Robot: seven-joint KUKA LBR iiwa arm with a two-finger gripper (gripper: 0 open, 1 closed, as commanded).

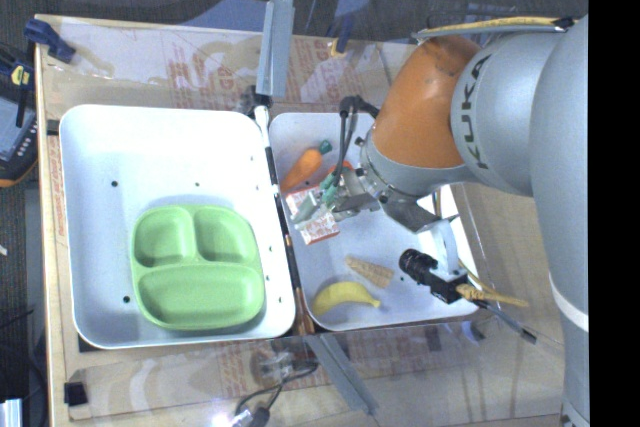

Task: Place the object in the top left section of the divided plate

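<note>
The green divided plate (pixel 198 265) lies in the left bin (pixel 100 155), with two small sections at its far side and one long section at the near side; all look bare. My gripper (pixel 338 198) hangs low over the right bin (pixel 400 313), just right of a red and white packet (pixel 312 217) and next to a carrot (pixel 302 169). The gripper's tip touches or nearly touches the packet's right edge. A banana (pixel 346 296) and a tan wafer-like piece (pixel 371 270) lie at the near side of that bin.
The arm's orange and grey body (pixel 450 115) covers the back right part of the right bin. The wall between the two bins (pixel 280 225) stands between the gripper and the plate. Open white floor surrounds the plate in the left bin.
</note>
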